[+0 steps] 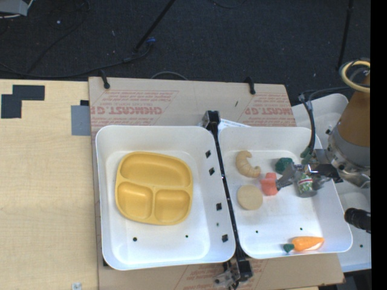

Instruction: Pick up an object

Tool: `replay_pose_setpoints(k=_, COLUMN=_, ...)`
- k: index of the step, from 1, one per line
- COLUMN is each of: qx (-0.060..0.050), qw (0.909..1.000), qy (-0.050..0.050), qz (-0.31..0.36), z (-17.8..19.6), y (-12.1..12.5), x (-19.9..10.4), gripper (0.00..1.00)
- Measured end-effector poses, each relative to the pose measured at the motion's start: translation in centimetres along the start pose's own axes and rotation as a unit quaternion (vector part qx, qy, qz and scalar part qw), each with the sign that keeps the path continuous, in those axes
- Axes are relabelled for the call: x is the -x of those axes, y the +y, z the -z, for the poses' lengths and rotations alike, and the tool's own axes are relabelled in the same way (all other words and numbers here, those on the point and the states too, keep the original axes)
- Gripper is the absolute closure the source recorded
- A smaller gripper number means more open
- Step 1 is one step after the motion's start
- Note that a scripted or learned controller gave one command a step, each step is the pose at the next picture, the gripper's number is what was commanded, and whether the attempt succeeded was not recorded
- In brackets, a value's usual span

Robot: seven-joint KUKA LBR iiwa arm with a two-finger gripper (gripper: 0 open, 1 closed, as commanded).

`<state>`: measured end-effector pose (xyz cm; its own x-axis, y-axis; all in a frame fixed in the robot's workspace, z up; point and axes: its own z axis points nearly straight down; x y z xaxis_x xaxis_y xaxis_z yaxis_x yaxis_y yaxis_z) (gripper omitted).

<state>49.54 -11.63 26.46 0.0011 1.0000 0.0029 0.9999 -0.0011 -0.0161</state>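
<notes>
Far to the gripper's left you have a yellow three-compartment plastic tray (154, 187) in the left white bin (109, 222). Closer in, a tan croissant-shaped toy (247, 163), round beige disc (249, 197) and small red block (269, 183) lie just left of the two-finger gripper (297, 180), low over the right white bin (338, 237). I cannot tell its finger state; I judge the approach in hand, with closing on the red block next.
</notes>
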Motion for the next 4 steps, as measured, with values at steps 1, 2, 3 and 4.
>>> replay_pose_setpoints(k=1, qx=0.004, qw=1.0, qy=-0.001, qz=0.001, z=0.4, y=0.1, x=0.0, gripper=0.0)
replay_pose_setpoints(k=2, qx=0.001, qw=1.0, qy=0.0, qz=0.0, z=-6.2, y=-0.1, x=0.3, gripper=0.0)
replay_pose_setpoints(k=3, qx=0.0, qw=1.0, qy=0.001, qz=0.001, z=-12.4, y=-1.1, x=0.1, gripper=0.0)
replay_pose_setpoints(k=4, qx=0.003, qw=1.0, qy=0.0, qz=0.0, z=-18.0, y=-1.1, x=0.1, gripper=0.0)
